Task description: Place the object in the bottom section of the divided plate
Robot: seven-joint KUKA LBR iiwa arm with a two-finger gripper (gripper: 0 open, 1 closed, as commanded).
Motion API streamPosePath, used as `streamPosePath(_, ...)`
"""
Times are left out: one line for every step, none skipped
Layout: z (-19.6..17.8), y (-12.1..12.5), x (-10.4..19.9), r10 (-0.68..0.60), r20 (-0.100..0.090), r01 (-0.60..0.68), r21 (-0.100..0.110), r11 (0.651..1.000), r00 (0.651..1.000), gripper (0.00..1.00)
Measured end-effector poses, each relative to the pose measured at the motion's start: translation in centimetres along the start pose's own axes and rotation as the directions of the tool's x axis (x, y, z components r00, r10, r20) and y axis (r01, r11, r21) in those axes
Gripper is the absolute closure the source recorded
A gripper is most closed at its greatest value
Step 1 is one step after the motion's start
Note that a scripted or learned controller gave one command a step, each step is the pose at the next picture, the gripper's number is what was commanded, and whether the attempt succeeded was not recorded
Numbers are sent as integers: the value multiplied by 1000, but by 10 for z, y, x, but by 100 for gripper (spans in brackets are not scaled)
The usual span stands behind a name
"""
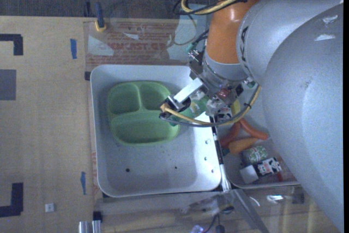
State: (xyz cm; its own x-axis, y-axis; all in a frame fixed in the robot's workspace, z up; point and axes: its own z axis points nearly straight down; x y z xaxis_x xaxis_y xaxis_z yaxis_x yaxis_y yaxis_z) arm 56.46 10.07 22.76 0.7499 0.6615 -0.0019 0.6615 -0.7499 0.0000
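Now the gripper [210, 107] hangs over the right edge of the green plate [136, 112], open or closed I cannot tell; the bin [158, 167] has bare floor toward the view's bottom.

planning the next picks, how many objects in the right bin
3 visible: an orange item at top, a can below it, a small box lowest. The arm may hide more.

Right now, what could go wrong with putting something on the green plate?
1. The gripper hangs by the right rim of the plate, not over its big bottom section, so a drop here could land in the bin.
2. The plate seems to lie loose; a bump might slide it.
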Motion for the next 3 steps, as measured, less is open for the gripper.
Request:
streamPosePath(-10,-1,1,-5,2,5,1,1000,1000,100)
streamPosePath(-19,-2,2,-9,4,9,2,1000,1000,100)
streamPosePath(-3,-29,1,-13,2,13,4,1000,1000,100)
